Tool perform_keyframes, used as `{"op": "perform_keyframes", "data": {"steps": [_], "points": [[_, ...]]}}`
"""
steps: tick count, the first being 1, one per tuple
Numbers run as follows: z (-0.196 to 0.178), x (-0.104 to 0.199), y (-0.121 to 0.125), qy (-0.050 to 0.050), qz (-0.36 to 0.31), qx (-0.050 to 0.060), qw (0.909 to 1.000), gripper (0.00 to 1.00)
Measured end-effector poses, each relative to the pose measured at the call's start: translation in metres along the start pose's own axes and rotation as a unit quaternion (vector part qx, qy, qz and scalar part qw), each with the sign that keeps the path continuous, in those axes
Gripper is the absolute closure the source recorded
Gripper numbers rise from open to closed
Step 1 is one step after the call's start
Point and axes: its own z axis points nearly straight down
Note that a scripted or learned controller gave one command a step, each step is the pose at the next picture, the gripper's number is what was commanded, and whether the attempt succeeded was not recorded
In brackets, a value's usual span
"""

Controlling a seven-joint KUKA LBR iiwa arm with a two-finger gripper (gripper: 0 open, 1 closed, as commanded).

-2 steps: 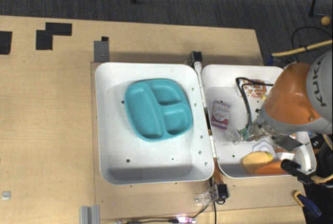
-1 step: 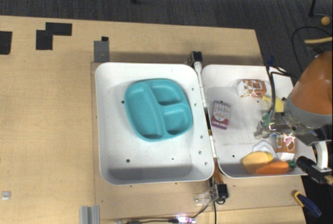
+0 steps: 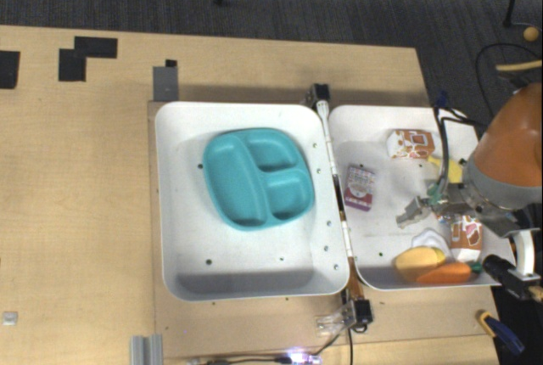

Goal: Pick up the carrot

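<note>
Bench (image 3: 76,210): pale wood, black cut-out shapes along its far left edge.
Left bin (image 3: 182,270): shallow, white, rounded corners; touching the right bin along a shared middle edge.
Teal tray (image 3: 257,176): lying in the left bin, toward its far side, split into three compartments.
Right bin (image 3: 373,121): shallow, white, holding several small items.
Purple-and-white packet (image 3: 359,188): flat on the right bin's floor, near the left wall.
Brown-and-white wrapper (image 3: 411,143): near the right bin's far wall, crumpled.
Gripper (image 3: 416,214): reaching in from the right, low over the middle of the right bin, metal fingers pointing left; nothing seen between them; gap between them too small and blurred to judge.
Yellow lemon-like fruit (image 3: 419,260): against the right bin's near wall, touching the carrot.
Carrot (image 3: 444,273): orange, lying lengthwise along the near wall of the right bin, just right of the yellow fruit, apart from the gripper.
Arm (image 3: 513,153): orange band and grey wrist at the right edge, over the right bin's right side.
</note>
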Motion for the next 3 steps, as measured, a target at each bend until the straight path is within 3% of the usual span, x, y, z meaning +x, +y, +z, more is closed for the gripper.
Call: {"op": "perform_keyframes", "data": {"steps": [1,2,3], "points": [[0.013,0.048,0.004,0.002,-0.199,0.0,0.98,0.0],[0.059,0.009,0.049,0.0,-0.168,0.001,0.9858,0.0],[-0.038,0.097,0.015,0.0,-0.358,-0.004,0.9336,0.0]]}}
